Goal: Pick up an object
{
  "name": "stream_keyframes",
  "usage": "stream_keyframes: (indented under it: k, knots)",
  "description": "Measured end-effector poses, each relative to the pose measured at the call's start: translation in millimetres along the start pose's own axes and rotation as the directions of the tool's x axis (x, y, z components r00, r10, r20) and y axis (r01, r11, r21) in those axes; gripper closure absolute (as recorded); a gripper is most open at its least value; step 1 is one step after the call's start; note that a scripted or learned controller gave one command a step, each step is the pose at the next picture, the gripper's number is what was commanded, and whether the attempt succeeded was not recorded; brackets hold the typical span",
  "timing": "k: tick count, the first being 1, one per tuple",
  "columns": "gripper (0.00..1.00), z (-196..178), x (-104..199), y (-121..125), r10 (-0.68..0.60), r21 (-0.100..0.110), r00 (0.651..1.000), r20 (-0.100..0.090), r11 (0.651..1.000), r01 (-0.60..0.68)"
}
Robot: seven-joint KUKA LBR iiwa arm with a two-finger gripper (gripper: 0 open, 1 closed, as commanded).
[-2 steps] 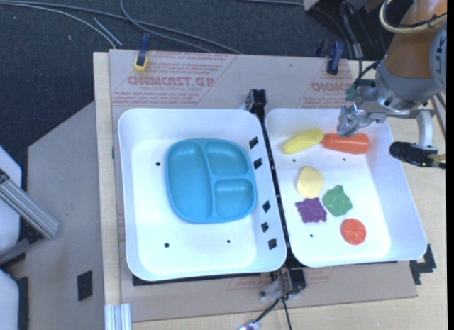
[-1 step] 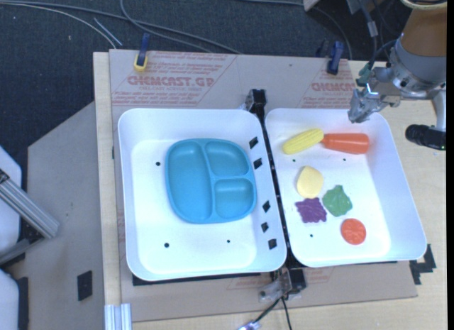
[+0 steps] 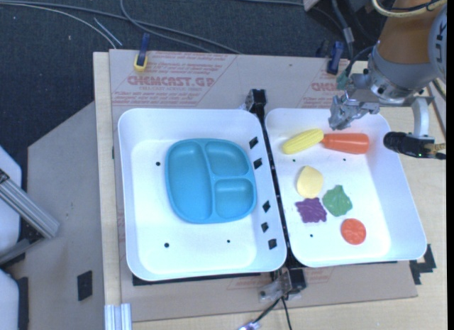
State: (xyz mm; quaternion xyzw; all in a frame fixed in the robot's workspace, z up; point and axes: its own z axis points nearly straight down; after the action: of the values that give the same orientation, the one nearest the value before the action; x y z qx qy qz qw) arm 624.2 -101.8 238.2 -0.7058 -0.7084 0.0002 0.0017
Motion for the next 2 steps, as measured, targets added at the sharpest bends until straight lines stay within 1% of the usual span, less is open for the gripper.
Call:
stream_keyframes:
  k: [1,2]
  knots:
    - [1.0,11.5,47.0,-15.0,-0.001,0.001,1.0,-0.001,1.0,0.001]
    - [1.0,1.9,95.6,-27.9,-0.002,0.0,1.0,-0.001,1.0,0.002]
